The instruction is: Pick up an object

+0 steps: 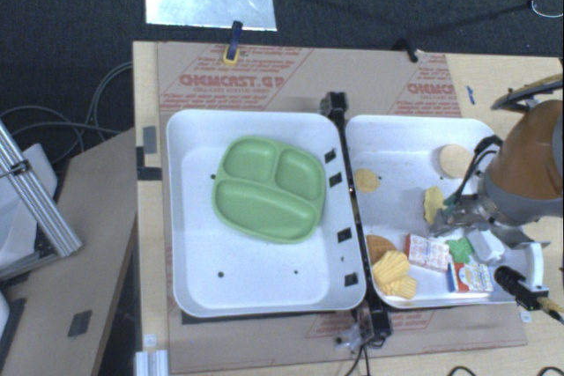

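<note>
The right bin (397,141) holds several small food items. A tan round piece (454,158) lies near its far right and a small yellow piece (366,181) near its left wall. A yellow item (432,204) sits mid-bin. Toward the front lie a red-and-white packet (427,253), a green piece (460,249), a white carton with red and blue print (473,277), an orange-brown piece (379,244) and yellow crinkled pieces (395,273). My gripper (456,221) hangs low over the bin's right half, just right of the yellow item and above the green piece.
The left bin (189,277) carries a green divided plate (269,188). A black divider with clips (345,189) runs between the bins. The grey arm with its orange band (533,163) covers the right bin's right side. Cardboard lies under both bins.
</note>
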